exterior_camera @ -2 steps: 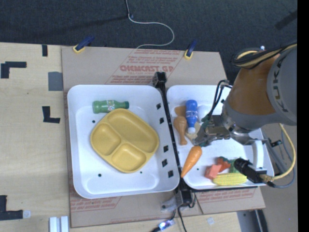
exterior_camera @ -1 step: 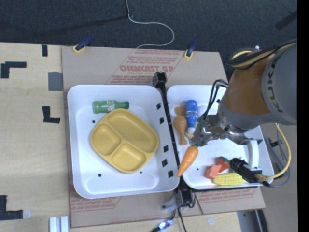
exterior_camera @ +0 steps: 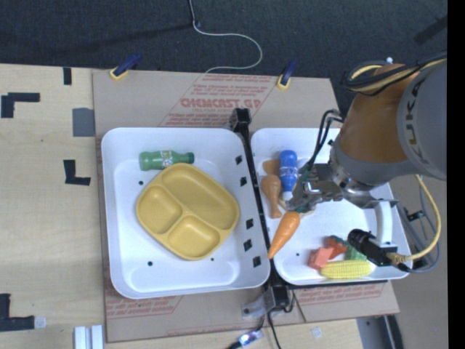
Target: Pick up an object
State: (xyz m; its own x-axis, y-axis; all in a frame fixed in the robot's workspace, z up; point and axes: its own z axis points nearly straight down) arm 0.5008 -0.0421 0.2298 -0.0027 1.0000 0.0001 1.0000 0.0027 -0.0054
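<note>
Tool (exterior_camera: 309,198) at centre-right of frame, low over the right bin (exterior_camera: 378,275); spread or pressed together, cannot tell. Carrot (exterior_camera: 284,232) just below-left, touching or nearly, long axis slanting down-left across the bins' divider.

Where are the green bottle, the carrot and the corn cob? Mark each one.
green bottle (exterior_camera: 166,159): camera view, on the middle of its body.
carrot (exterior_camera: 284,233): camera view, on its orange body.
corn cob (exterior_camera: 347,270): camera view, on its yellow kernels.
</note>
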